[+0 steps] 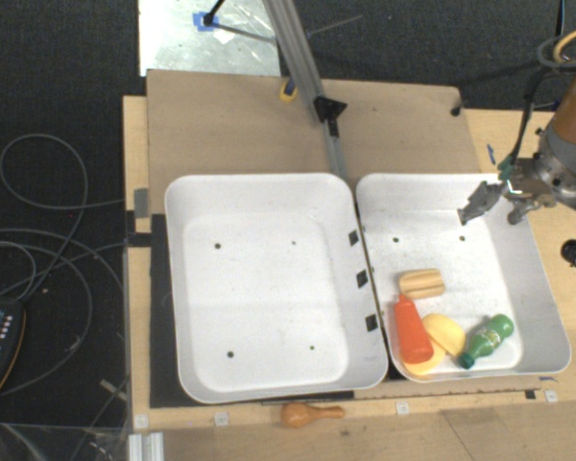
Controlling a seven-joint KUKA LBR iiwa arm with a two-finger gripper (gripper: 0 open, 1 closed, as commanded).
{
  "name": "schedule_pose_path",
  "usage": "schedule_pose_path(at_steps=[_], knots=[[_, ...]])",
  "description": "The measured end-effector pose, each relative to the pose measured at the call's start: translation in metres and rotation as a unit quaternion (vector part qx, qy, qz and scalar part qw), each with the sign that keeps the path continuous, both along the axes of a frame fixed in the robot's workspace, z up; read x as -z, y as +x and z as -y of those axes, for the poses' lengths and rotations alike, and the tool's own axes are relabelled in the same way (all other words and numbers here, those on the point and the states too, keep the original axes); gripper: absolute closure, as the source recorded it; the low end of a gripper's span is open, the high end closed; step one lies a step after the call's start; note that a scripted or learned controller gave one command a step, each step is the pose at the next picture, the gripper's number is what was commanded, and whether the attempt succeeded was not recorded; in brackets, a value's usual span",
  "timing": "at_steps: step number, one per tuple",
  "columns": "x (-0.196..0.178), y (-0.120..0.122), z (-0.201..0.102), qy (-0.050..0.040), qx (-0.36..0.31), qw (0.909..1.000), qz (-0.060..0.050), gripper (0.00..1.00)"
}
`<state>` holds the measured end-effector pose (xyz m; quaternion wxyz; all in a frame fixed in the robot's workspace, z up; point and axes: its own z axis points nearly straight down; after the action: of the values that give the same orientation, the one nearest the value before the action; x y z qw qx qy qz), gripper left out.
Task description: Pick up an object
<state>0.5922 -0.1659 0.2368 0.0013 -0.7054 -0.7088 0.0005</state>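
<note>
Gripper (496, 205) fingers spread apart, empty, above shallow white plastic right bin (533, 257); tan bread-shaped block (421, 282) lies below-left, well apart.

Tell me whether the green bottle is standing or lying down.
Lying down. The green plastic bottle rests on its side on the floor of the right white bin, its darker cap end pointing toward the bin's near rim.

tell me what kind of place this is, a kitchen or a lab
Most likely a robotics lab, not a kitchen: two shallow white plastic bins sit on a plywood bench, loose black cables trail over dark carpet, and the food is toys, like the small green plastic bottle.
</note>
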Motion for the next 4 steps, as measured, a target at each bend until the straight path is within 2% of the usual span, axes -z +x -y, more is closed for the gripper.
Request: schedule_pose_path(at_steps=[1, 2, 3, 4], knots=[[-0.002, 0.001, 0.0, -0.0004, 0.0, 1.0, 0.002, 0.0], [0.045, -0.007, 0.005, -0.0002, 0.002, 1.0, 0.0, 0.0], [0.108, -0.01, 0.003, 0.0, 0.002, 1.0, -0.001, 0.0], [0.148, -0.01, 0.003, -0.0001, 0.002, 1.0, 0.0, 0.0]])
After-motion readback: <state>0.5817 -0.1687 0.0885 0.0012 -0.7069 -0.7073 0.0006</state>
